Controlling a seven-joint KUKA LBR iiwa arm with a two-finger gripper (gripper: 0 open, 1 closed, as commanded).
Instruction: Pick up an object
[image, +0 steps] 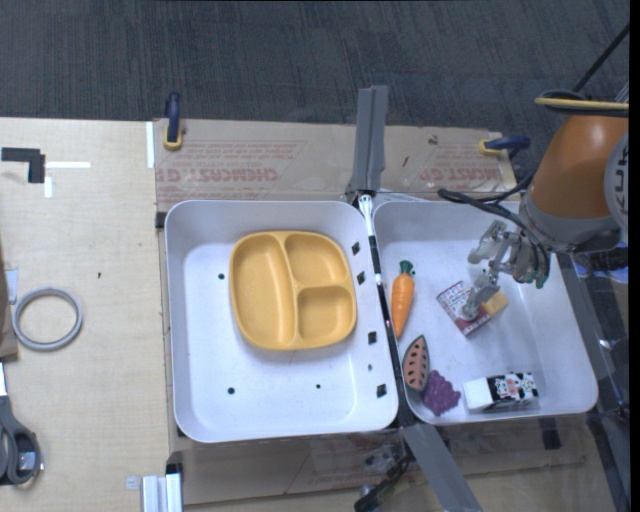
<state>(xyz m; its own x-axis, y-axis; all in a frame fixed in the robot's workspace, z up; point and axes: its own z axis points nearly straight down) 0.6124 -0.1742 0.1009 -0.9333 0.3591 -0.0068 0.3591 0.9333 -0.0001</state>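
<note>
— Dark carpet runs along the top of the frame, and below it sits the wooden bench (80, 200) with two white bins. What is in the left bin (190, 400)?

— One yellow divided plate (293, 290), lying flat near the bin's middle.

— And the right bin (560, 330)?

— Along its left wall lies a toy carrot (401, 299), with a watermelon slice (415, 363) below it and a purple bunch of grapes (441, 394) just beside that. A small black-and-white carton (500, 390) rests near the lower edge. A small flat packet (464, 306), red and white, lies toward the middle.

— Where is the arm?

— It reaches in from the upper right, orange band (580, 165) showing. The claw (490, 290) hangs right over the packet's right end, fingers pointing down at it.

— Clamped on it?

— I cannot tell; the fingers blur into the packet from this angle.

— Anything else on the bench?

— A grey ring of tape (45, 318) at the left, and scissors (18, 450) in the lower left corner.
</note>
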